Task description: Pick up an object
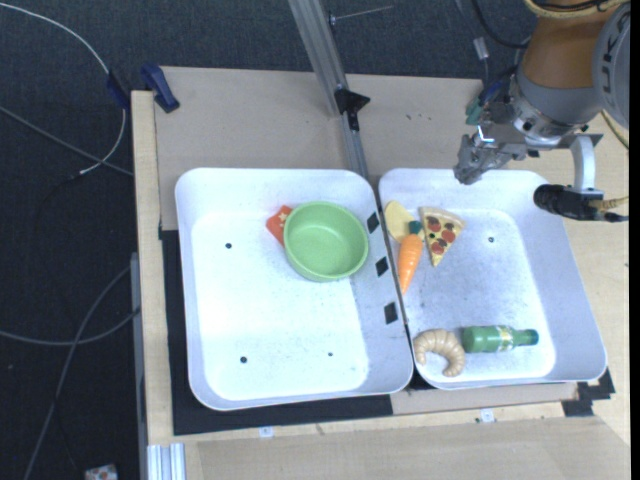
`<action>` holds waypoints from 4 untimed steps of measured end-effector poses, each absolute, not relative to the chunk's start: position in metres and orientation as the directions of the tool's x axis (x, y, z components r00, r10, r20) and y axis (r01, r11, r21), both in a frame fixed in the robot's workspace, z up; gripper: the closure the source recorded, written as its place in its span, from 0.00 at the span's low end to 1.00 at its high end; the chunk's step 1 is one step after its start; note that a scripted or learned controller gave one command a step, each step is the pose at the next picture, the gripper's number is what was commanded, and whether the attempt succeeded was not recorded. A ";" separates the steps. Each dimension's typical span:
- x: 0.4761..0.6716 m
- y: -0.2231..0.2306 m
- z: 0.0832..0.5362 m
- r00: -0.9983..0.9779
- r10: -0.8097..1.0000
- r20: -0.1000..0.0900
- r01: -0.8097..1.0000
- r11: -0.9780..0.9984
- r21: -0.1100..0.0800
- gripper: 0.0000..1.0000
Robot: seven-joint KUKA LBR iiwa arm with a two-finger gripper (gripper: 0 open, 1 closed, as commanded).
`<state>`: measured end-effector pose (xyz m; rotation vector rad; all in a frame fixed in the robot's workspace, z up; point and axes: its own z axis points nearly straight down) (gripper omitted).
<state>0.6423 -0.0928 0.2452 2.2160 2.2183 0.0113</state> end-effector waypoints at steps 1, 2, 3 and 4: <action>0.643 -0.092 0.260 -0.001 1.000 0.000 1.000 0.001 0.006 1.00; 0.646 -0.034 0.266 -0.005 1.000 0.002 1.000 0.005 0.006 1.00; 0.657 0.013 0.255 -0.005 1.000 0.002 1.000 0.005 0.004 1.00; 0.658 0.070 0.239 -0.005 1.000 0.003 1.000 0.005 -0.006 1.00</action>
